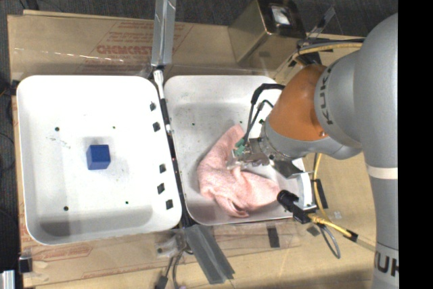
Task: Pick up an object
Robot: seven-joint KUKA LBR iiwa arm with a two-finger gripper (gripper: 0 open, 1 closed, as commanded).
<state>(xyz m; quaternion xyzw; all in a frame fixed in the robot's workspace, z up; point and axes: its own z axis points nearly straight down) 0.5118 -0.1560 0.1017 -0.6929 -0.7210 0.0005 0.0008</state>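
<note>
At the far left, the left bin holds a blue cube near its middle, with bare white floor on every side of it and the walls well away. Nothing of mine is near it, so it sits untouched.

Next comes the divider, where the two bins' rims meet, with small black clips along it. The right bin has open floor in its upper half. In the lower half lies a pink cloth, crumpled, with its lower edge close to the bin's near wall and its left edge a little off the divider.

My pincer is down at the cloth's upper right edge, touching or just above it. My wrist hides the tips, so I cannot tell whether it is released or clenched, nor whether any cloth is caught.

As I judge it, the reach is made, but the grasp is unproven and the lift is yet to come. Going straight up looks free. To the right, my own bulk and cables crowd the bin wall, so I have little side room there.
</note>
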